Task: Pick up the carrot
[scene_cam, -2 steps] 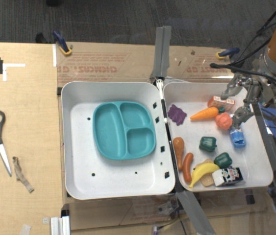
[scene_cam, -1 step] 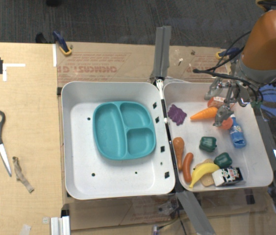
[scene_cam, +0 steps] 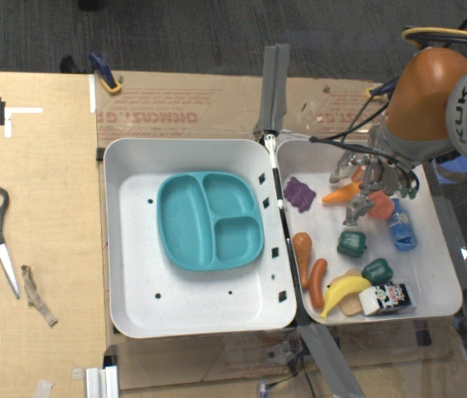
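Observation:
The carrot (scene_cam: 337, 196), small and orange, lies in the upper middle of the right bin (scene_cam: 445, 255), pointing left. My gripper (scene_cam: 348, 192) hangs right over it, reaching in from the upper right. One grey finger (scene_cam: 342, 171) stands behind the carrot and the other finger (scene_cam: 355, 213) stands in front of it. The gap between them is much wider than the carrot, so the gripper is open around its thick end. That thick end is partly hidden under the gripper body.
The right bin also holds a purple piece (scene_cam: 299, 194), a reddish piece (scene_cam: 381, 206), a blue bottle (scene_cam: 402, 231), two green items (scene_cam: 351, 241), sausages (scene_cam: 301, 249), a banana (scene_cam: 345, 288) and a small box (scene_cam: 386, 298). The left bin holds a teal divided plate (scene_cam: 211, 220).

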Robot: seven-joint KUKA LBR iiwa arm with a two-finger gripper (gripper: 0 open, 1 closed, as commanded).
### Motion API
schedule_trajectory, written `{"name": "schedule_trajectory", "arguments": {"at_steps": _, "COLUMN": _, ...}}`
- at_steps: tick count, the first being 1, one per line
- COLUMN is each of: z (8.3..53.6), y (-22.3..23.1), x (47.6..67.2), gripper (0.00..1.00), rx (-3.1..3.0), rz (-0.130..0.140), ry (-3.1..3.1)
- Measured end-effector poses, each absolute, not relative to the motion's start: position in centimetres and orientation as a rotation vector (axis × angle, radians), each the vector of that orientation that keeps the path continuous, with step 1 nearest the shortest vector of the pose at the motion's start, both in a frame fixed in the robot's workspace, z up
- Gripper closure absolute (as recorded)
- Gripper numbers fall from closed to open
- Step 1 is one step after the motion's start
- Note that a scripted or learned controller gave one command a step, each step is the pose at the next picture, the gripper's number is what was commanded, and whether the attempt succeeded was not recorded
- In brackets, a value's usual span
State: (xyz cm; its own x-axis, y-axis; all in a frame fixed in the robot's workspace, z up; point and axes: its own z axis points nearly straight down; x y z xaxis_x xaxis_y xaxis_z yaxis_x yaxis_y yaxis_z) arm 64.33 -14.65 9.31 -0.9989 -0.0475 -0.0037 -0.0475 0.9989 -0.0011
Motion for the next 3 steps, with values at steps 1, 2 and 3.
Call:
{"name": "schedule_trajectory", "arguments": {"at_steps": 1, "z": 10.4, "y": -14.5, "x": 64.5, "gripper": 1.00, "rx": -0.080, "rz": -0.004, "ry": 3.132}}
{"name": "schedule_trajectory", "arguments": {"at_steps": 2, "z": 17.2, "y": -10.1, "x": 60.4, "gripper": 1.00, "rx": -0.091, "rz": 0.000, "ry": 3.137}}
{"name": "schedule_trajectory", "arguments": {"at_steps": 3, "z": 21.3, "y": -5.4, "x": 53.8, "gripper": 1.00, "rx": 0.093, "rz": 0.000, "ry": 3.139}}
